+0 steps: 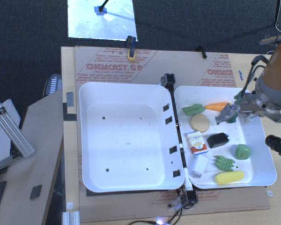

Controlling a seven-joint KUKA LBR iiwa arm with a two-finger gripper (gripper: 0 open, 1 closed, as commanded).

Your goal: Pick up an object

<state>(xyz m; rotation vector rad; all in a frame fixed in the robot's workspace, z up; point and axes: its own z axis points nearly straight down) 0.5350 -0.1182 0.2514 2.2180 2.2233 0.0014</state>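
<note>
Gripper [226, 115] hovers at centre right of frame over the right bin [264, 170]; jaw state cannot be told. Nearest object, the carrot [216, 107], lies just upper left, long axis left-right

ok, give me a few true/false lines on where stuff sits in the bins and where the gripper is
1. All the objects lie in the right bin. True.
2. The carrot lies in the left bin. False: it lies in the right bin, at its far edge, its green top pointing left.
3. The gripper is over the right bin, close by the carrot. True.
4. The corn lies at the far edge of its bin. False: it lies by the near edge.
5. The green apple touches the round biscuit. False: they lie apart, with the black object between them.
</note>
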